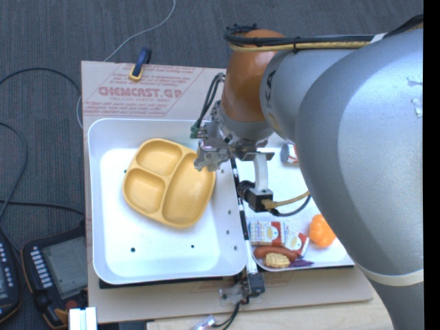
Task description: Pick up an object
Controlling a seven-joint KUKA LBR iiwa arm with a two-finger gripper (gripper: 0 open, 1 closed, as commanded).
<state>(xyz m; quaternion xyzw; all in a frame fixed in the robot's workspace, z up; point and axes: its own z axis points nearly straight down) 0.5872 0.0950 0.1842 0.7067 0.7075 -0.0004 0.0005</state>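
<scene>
Fingers (205, 159) are low in the left bin (96, 205), right at the upper-right rim of the yellow divided plate (168, 184). Can't tell how far apart they are, or whether they've got hold of anything; from this angle the wrist covers too much. Also can't tell if they touch the rim or sit just above it.

Plate has 3 compartments: 2 small ones on the left, 1 long one on the right. It lies flat in the upper middle of the left bin, turned at an angle to the bin walls. Rest of that bin's floor is bare white.

Arm (357, 150) comes in from the right, w/ the orange band (244, 81) above the wrist, and covers most of the right bin (344, 256). In that bin's near corner are an orange rounded item (320, 231), a red and white packet (269, 232) and a yellow corn-like piece (277, 259), all close together. A red and white bit (289, 155) peeks out by the arm further back.

Both bins sit on a printed cardboard sheet (130, 91) on the surface. A blue clip (141, 62) is at the sheet's far edge. A handheld control unit (51, 270) lies on the carpet at bottom left.
</scene>
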